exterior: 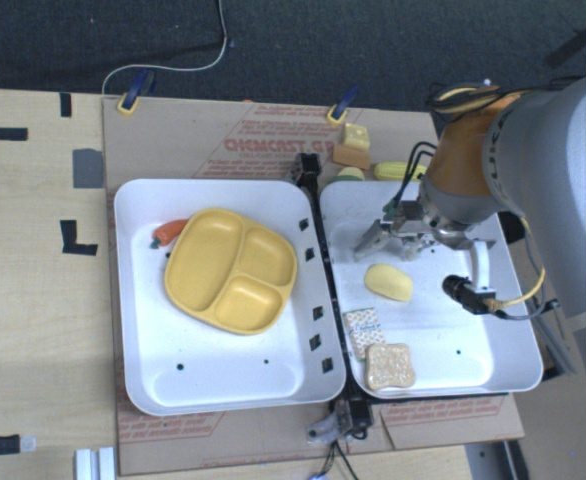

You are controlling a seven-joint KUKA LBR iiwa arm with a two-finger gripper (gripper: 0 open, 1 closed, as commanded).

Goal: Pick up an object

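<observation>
Pale yellow object (388, 282) below gripper (391, 238), square cracker (390, 366) nearby.

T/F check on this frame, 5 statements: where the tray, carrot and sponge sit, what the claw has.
1. The yellow divided tray lies in the left bin. True.
2. An orange carrot sits in the right bin. False: it lies in the left bin, at the tray's upper left edge.
3. The claw holds the pale yellow lemon-like object. False: that object lies on the bin floor below the claw, apart from it.
4. A tan sponge-like square lies near the right bin's front edge. True.
5. The tray is stacked on the sponge. False: they are in different bins.
</observation>
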